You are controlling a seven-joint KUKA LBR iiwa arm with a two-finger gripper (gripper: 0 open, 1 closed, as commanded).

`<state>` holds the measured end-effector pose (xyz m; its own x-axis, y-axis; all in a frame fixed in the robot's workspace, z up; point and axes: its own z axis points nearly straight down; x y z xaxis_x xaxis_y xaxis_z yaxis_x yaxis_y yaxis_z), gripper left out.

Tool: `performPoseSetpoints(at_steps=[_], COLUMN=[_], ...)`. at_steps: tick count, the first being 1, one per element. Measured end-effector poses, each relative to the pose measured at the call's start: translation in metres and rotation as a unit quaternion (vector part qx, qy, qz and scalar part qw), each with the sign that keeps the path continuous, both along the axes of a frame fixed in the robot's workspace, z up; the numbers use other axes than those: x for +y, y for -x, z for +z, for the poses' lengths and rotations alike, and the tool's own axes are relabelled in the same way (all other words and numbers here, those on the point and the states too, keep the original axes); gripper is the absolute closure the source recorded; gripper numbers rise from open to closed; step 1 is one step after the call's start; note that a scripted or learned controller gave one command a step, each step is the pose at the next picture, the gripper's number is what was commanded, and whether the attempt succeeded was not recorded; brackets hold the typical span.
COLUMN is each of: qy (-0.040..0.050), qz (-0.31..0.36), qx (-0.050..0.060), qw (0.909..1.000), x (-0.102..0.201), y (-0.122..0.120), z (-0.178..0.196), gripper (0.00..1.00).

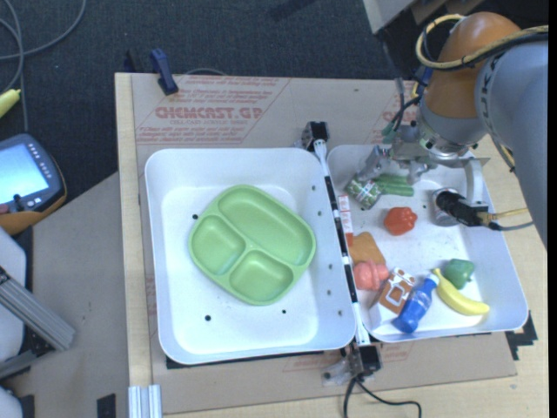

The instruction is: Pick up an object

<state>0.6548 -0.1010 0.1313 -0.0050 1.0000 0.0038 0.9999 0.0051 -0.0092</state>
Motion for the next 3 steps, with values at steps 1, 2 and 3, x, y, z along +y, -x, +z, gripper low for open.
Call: performPoseSetpoints(at_steps=[1, 2, 3], qy=[0.0044, 0.0075, 0.003], qz=[-0.003, -0.002, -0.003], qx=[-0.014, -0.021, -0.004], qw=[0.9999, 0.9998, 1.0], x=[0.0, -0.031, -0.087], y=[-0.013, 0.017, -0.012], z=[-0.019, -0.029, -0.046], gripper=[0.0, 0.0, 0.0])
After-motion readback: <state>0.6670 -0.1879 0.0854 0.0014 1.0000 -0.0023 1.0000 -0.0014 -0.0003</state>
